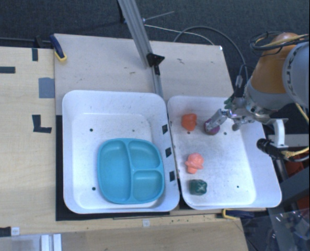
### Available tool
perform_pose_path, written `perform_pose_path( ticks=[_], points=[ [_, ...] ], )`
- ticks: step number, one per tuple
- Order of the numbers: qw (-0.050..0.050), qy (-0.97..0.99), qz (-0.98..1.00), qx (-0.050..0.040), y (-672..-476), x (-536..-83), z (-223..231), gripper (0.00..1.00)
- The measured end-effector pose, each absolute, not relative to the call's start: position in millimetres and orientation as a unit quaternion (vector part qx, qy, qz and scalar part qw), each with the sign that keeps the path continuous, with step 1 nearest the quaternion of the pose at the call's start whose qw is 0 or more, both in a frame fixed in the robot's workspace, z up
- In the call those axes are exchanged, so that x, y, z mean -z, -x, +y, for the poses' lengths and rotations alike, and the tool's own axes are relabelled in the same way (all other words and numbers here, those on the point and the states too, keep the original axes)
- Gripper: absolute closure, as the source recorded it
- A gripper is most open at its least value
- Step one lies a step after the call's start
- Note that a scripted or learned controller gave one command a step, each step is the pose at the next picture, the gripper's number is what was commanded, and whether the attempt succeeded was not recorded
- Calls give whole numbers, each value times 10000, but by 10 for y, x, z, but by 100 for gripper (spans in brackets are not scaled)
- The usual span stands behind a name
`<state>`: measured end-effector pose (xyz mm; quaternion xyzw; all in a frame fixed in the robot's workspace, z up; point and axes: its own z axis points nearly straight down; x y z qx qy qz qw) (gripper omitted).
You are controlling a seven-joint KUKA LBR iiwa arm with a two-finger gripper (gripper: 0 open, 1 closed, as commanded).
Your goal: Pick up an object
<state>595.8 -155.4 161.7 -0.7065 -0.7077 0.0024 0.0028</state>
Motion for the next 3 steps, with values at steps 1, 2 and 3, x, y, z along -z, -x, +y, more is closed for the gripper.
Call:
perform_pose_path(
  ticks=[1,2,3],
  points=[
    [21,7064,-7078,-22,-5901,-1167,-1529,0],
    [10,7059,-7083,-7,-5914,-1297,-1522,100],
    [-12,7064,-7078,7,-5987,-1745,-1511,100]
  ],
)
